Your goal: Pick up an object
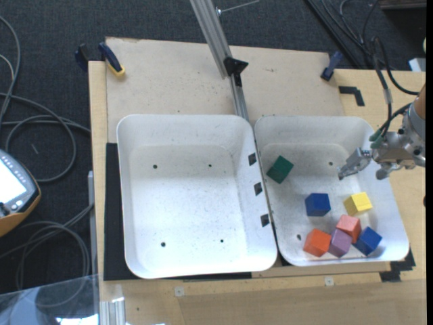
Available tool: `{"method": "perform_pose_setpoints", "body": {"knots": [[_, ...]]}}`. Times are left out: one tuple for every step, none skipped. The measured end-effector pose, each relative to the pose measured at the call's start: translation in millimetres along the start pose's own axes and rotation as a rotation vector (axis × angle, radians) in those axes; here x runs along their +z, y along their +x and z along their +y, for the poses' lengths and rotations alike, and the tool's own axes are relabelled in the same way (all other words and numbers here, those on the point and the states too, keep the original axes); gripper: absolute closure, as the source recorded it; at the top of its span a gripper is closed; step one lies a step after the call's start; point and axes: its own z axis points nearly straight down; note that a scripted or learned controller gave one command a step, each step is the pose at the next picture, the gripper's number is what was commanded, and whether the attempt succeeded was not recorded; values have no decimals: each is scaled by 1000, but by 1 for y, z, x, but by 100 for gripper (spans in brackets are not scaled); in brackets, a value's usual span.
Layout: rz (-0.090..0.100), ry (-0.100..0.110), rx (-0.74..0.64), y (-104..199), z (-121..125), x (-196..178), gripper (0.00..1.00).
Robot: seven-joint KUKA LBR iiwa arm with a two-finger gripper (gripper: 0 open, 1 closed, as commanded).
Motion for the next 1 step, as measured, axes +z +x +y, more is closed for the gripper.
{"method": "perform_pose_setpoints", "body": {"knots": [[4, 11, 0, 17, -21, 79, 0]]}}
